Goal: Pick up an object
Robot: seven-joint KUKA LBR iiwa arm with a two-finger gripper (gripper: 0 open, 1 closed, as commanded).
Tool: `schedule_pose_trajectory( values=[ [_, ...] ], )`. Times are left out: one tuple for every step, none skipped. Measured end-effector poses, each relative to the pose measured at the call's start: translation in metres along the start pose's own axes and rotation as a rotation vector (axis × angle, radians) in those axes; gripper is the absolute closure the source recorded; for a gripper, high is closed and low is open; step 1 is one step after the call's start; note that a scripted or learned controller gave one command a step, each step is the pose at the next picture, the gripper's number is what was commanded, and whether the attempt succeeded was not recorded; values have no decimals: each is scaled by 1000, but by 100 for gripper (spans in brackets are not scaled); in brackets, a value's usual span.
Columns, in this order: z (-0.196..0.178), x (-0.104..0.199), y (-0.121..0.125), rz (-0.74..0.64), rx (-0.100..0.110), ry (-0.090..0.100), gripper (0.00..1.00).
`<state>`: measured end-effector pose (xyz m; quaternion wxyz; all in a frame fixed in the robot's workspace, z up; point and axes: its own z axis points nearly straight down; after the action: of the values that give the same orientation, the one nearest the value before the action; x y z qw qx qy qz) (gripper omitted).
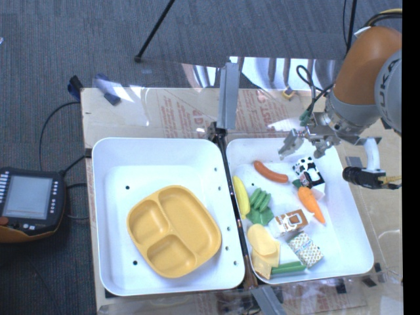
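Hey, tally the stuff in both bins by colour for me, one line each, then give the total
Yellow: 3, tray, banana, cheese
Orange or red: 2, carrot, sausage
Green: 2, beans, stick
Patterned or mixed: 3, cow, carton, box
Total: 10

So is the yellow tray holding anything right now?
Empty. The tray lies flat in the left bin, and all three compartments show bare yellow.
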<state>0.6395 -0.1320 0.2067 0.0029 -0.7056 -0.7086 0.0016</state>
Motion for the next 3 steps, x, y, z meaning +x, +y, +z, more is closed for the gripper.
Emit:
schedule_pose_trajectory(
  values=[
    [-39, -35, 3, 122, -4, -2, 0],
    [94, -33, -1, 245, -20, -2, 0],
    [111, 46, -3, 145, -24, -2, 0]
  ],
)
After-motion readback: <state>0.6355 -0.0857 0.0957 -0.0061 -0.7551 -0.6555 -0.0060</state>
